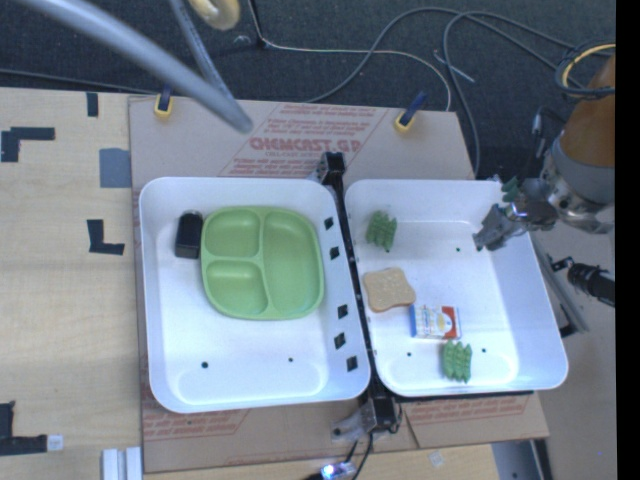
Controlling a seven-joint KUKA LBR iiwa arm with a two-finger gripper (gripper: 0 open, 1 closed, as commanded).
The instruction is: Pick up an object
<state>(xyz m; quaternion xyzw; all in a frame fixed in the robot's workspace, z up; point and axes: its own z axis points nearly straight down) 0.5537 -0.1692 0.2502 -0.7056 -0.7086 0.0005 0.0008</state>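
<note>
White plastic walls keep the bread slice (388, 289) loose in the right bin (520, 308), while we cannot tell the grasp state of the gripper (492, 231) at centre right.

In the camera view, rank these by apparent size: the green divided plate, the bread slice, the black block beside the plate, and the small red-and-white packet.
1. green divided plate, by far the largest
2. bread slice
3. red-and-white packet
4. black block

The packet and block look close in size, so their order is uncertain.

A pale wooden surface (60, 298) carries a cardboard sheet (300, 138) (printed in red); thin cables (420, 38) cross dark carpet (330, 8).
</note>
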